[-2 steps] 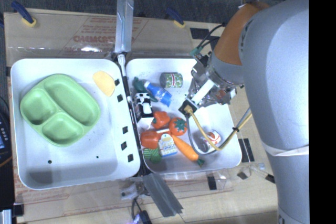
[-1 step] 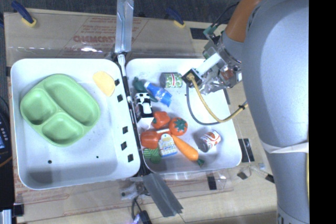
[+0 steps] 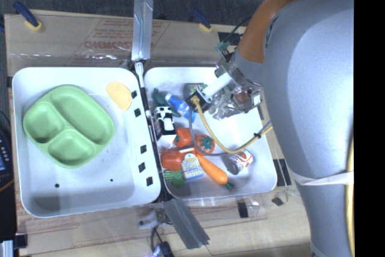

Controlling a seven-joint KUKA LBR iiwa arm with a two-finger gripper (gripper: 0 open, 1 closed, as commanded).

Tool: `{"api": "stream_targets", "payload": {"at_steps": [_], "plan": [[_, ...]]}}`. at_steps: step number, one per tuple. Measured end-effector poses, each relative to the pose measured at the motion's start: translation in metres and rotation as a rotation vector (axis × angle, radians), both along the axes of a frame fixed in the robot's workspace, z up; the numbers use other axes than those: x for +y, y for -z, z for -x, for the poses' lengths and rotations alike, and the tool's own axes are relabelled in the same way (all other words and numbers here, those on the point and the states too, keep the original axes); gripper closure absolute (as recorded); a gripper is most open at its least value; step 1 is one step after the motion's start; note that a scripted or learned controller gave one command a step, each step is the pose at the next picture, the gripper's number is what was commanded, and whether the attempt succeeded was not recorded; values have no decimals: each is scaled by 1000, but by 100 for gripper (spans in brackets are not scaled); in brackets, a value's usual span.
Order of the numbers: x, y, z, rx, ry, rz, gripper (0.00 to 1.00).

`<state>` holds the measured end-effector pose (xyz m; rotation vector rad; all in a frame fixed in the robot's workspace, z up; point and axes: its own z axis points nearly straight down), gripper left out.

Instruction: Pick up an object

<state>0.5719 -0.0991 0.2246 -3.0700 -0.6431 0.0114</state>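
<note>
We found the end effector low over the right bin, near the bottle; whether it was spread or pinching, we could not tell. Nothing looked lifted: carrot and other objects lay in the bin, so picking remained.

We see the grey arm's gripper low over the right white plastic bin, near a blue-capped bottle. That bin also holds an orange plastic carrot, a red tomato-like toy and a black-and-white cow-patterned piece. The left white bin holds a green three-compartment plate and, beside it, a yellow oval chip.
</note>
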Motion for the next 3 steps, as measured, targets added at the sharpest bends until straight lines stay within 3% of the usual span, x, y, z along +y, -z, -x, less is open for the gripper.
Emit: {"api": "stream_targets", "payload": {"at_steps": [1,2,3], "plan": [[-64,-92,-20,-6,-89,1,100],[-75,-121,18,-4,57,1,100],[-32,-53,-12,1,204,1,100]]}}
